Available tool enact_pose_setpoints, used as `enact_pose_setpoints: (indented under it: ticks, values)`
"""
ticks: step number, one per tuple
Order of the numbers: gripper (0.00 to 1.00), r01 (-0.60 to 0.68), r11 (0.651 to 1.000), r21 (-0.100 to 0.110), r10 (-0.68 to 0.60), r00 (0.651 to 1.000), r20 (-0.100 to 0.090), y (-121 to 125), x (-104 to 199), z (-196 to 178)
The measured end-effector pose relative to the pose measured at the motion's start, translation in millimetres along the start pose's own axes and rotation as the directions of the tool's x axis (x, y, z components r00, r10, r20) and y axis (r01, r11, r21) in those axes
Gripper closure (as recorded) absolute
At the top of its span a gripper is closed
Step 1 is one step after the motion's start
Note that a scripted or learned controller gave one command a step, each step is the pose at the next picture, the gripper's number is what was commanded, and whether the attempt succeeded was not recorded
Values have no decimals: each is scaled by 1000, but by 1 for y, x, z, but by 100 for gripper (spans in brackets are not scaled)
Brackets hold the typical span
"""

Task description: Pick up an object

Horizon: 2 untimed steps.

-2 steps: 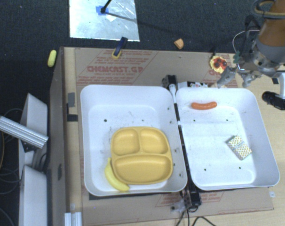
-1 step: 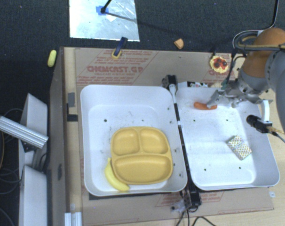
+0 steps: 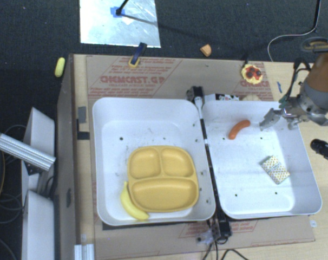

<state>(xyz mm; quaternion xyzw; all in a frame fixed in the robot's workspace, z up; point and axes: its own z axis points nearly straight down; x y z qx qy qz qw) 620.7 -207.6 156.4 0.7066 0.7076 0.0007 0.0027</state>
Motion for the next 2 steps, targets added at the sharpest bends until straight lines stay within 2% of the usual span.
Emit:
enact_pose_setpoints:
  ticks: [1, 2]
  values:
    - [0, 2, 1000, 4, -2, 1000, -5, 38, 84, 72]
    - [100, 4, 1000, -1, -4, 1000, -2, 40, 83, 60]
